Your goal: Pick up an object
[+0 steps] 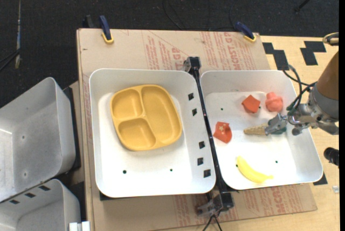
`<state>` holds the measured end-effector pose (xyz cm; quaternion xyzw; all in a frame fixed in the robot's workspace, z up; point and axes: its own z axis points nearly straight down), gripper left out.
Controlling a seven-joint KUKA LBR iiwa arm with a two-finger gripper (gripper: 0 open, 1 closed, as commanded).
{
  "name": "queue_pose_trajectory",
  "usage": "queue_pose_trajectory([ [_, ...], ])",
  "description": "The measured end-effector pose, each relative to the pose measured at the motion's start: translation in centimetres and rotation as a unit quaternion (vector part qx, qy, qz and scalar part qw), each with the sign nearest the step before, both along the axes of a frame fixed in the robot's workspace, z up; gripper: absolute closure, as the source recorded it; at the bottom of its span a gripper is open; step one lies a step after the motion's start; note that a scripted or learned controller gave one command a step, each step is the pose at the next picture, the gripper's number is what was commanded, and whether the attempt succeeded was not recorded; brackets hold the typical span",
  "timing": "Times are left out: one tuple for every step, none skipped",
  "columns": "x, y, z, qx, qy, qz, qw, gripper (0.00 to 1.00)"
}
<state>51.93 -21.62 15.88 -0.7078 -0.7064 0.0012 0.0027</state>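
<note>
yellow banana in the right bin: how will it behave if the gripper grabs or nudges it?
The banana looks like a smooth plastic toy, so probably stiff and light. Its curved, glossy skin may slip between fingers. Lying flat on the right bin floor, it would likely spin or slide rather than roll.

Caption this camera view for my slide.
Gripper reaches into right bin beside a tan cone-shaped toy; yellow divided plate fills left bin.

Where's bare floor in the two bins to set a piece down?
Left bin: a wide strip along its near wall, below the yellow divided plate. Right bin: the far strip above the orange block and pink piece. Crowded: mid-right, where the gripper sits by the tan piece, red piece and banana.
</note>
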Motion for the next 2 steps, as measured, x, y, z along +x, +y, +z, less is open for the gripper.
queue_pose_trajectory([
  [0.0,0.1,-6.4,-0.0003,-0.001,0.000,1.0000,0.00],
  [0.1,0.1,-5.0,-0.0011,-0.003,0.000,1.0000,1.00],
])
